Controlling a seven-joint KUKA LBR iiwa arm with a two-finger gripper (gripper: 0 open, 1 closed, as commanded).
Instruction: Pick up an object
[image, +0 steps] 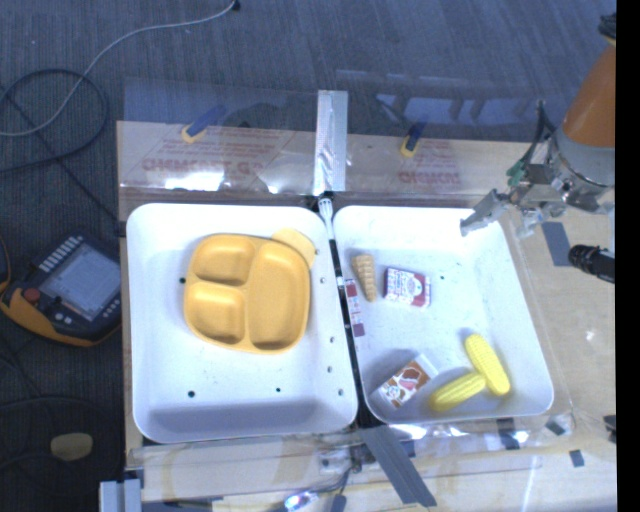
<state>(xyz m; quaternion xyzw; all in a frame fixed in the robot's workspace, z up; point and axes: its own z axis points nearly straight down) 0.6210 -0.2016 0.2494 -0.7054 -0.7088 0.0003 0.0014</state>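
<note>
- Corn, two yellow cobs (487, 362) and (458, 389), lies nearest the camera in the right bin (530, 300), the pair touching in a V at the front right corner. Loose and uncovered, so either looks an easy pick from above.
- Packet (404, 383), red and white, sits just beside the lower cob, tilted against the front slope of the bin; flat and slanted, probably harder to pinch.
- Farther back in that bin: a second packet (407, 287) lying flat near the middle, and a small ridged cone (365, 276) close to the divider wall.
- Left bin (150, 330) holds a yellow sectioned tray (247, 292), turned askew, with a pale yellow disc (297, 243) tucked at its far right corner. Too broad for a two-finger grab, I judge.
- Pincer (478, 219) hangs over the far right corner of the right bin, well apart from every item and gripping nothing; whether its tips are apart or together I cannot tell.
- Judgement: pick not yet begun; the arm must travel forward and down to reach the cobs.
- Counter (230, 160) beyond carries taped plastic sheeting.
</note>
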